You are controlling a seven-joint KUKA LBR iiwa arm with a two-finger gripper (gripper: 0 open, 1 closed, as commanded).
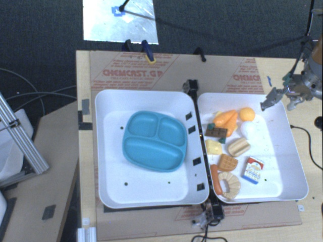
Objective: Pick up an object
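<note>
Taking the right bin (290, 150) as the landmark: nearest the camera, in its front left corner, a ridged beige biscuit-like toy (231, 184) lies against a red sausage (216, 179). Just to their right, still toward the front, sits a small blue and white carton (253, 170) with a red patch, tilted. Slightly farther back a waffle-like square (227, 162) lies just beside the sausage's far end, and beyond it a bread roll (238, 146) and a pale yellow piece (213, 147) sit side by side near the bin's left wall. Farther again come a dark brown block (216, 132) and a white egg-like shape (248, 129). Toward the back of the bin an orange carrot-like toy (226, 119) touches the brown block, with a round orange fruit (247, 114) just to its right.

Left of the right bin, touching it along the divider, the left bin (113, 185) holds a blue compartment plate (155, 140).

Above the right bin's far right corner hangs the pincer (280, 101), its two fingers spread apart with nothing between them, well apart from the toys. Both bins rest on the table (166, 67).
</note>
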